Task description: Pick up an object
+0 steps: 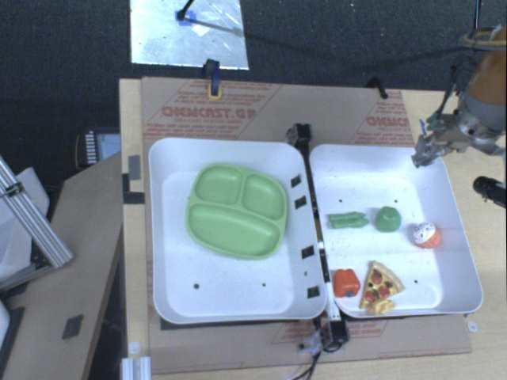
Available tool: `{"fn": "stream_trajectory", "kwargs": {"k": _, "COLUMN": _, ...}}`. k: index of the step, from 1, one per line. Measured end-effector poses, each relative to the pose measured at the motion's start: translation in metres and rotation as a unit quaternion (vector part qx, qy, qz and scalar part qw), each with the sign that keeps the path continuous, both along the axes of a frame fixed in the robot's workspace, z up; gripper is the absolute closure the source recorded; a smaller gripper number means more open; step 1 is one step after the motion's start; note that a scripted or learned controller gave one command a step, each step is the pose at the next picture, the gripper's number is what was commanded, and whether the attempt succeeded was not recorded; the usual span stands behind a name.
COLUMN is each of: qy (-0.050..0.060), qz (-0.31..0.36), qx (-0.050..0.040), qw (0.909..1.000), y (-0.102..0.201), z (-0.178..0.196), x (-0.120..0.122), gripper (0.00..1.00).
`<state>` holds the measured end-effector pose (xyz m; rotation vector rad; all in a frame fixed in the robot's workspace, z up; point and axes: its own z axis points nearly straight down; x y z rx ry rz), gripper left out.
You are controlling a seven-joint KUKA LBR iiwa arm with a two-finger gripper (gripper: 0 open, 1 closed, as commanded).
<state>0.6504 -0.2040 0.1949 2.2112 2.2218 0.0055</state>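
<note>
My gripper hangs over the far right corner of the right bin, just above its rim, with my grey wrist and the orange band reaching in from the right edge. From this slant I cannot tell how the gripper is set, and nothing shows in its grasp.

The things I might pick all lie in the right bin, well apart from my gripper. A long green vegetable lies on its side near the middle, pointing across the bin, and a round green ball-like piece sits just beside its right end. Further right, near the bin's wall, rests a small white and orange toy. Toward the near edge lie a red pepper-like piece and — just beside it — a pizza slice with red dots on its yellow face.

The left bin holds a green divided plate, three compartments, lying flat and a little turned — nothing rests in it. Both bins sit on a brown cardboard sheet printed with red lettering.
</note>
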Motion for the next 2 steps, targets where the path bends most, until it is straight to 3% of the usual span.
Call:
{"fn": "stream_trajectory", "kwargs": {"k": 1, "qy": -0.001, "qz": 0.001, "qx": -0.0001, "qw": 1.0000, "y": 0.0034, "z": 0.0650, "x": 0.0024, "gripper": 1.00}}
{"fn": "stream_trajectory", "kwargs": {"k": 2, "qy": 0.002, "qz": 0.001, "qx": 0.0004, "qw": 1.0000, "y": 0.0035, "z": 0.0676, "x": 0.0034, "gripper": 1.00}}
